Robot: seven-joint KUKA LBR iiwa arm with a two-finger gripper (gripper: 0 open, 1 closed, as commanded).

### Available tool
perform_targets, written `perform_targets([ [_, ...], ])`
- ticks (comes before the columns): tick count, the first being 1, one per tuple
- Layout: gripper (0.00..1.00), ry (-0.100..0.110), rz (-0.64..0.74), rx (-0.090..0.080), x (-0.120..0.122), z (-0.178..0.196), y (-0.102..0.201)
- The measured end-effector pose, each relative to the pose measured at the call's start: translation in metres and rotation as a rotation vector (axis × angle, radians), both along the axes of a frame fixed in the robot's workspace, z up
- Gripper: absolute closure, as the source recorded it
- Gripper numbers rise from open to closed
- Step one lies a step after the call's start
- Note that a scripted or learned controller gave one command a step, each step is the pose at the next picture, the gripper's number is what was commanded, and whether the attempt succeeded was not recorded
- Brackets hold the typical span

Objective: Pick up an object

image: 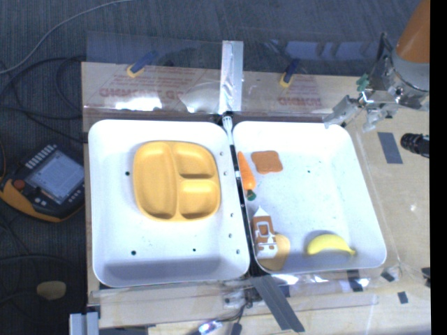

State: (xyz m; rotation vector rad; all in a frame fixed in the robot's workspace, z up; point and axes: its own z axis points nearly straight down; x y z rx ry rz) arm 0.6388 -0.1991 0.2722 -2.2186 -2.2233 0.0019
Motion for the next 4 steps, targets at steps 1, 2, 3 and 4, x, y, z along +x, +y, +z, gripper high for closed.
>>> perform_targets([
  [1, 0.0, 0.0, 0.198, -0.002, -0.049, -0.033, 0.008],
  [2, 0.0, 0.0, 0.247, 0.001, -0.016, -0.104, 0.076],
  [3, 0.0, 0.0, 0.19, 0.002, 0.01, -0.151, 0.1],
  [4, 0.0, -0.009, 0.233, -0.004, -0.003, -0.183, 0.095],
])
